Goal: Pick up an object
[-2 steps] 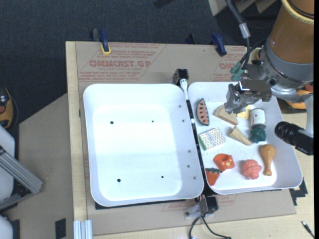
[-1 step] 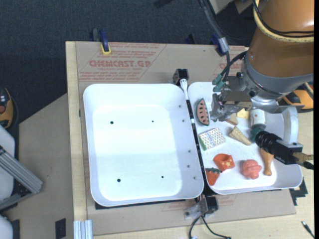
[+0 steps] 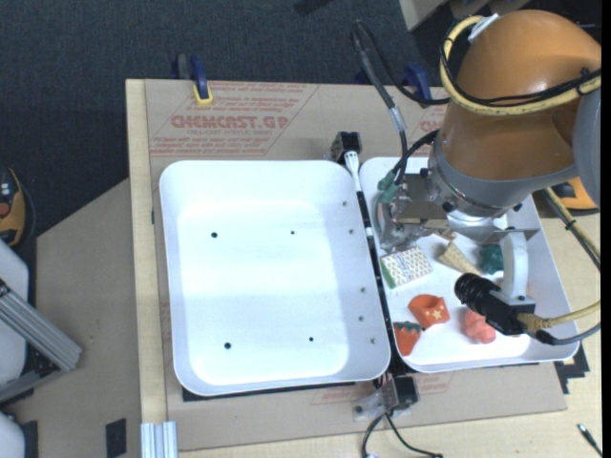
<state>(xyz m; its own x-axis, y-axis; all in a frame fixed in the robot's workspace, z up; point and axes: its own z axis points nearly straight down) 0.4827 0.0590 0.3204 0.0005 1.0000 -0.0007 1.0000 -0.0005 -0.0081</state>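
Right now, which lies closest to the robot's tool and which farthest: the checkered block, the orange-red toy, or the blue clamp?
Seen from the camera view, counting from the tool:
1. Checkered block, just below the tool in the right bin.
2. Orange-red toy, farther down the same bin.
3. Blue clamp, far off at the board's upper left edge.

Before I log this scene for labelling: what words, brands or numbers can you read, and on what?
"CHEMCAST G.P": red print on the brown board under the bins, clearest behind the left bin.
Smaller red lines under it: too blurred to read.
Checked card in the right bin: a pattern, no readable text.
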